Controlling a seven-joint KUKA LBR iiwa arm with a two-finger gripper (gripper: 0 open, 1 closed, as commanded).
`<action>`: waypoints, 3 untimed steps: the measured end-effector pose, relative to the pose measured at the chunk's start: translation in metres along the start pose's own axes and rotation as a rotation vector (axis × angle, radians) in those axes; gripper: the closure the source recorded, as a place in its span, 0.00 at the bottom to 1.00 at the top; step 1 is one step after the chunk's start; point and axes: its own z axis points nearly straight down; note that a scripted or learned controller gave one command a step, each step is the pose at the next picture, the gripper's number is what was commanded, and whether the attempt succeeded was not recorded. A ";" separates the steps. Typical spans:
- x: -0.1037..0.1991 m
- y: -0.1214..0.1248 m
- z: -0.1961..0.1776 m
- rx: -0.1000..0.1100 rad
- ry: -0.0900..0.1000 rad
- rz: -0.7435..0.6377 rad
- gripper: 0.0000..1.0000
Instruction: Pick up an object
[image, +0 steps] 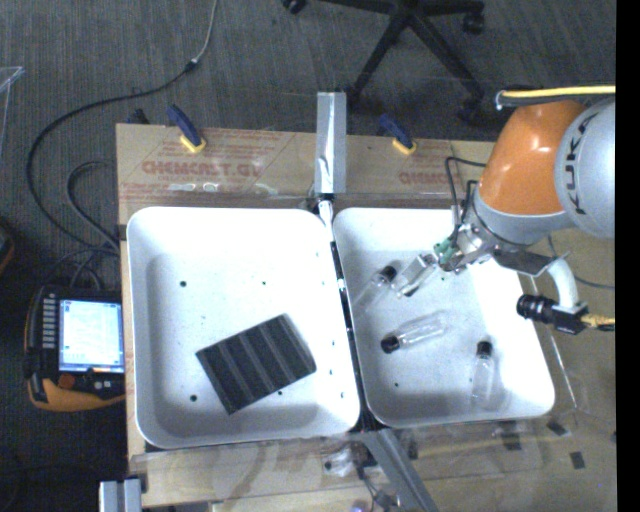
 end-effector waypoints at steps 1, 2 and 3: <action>-0.046 0.041 0.069 -0.018 -0.013 -0.033 0.00; -0.013 0.025 0.090 -0.011 -0.010 -0.025 0.00; -0.023 0.083 0.084 -0.002 -0.001 -0.042 0.00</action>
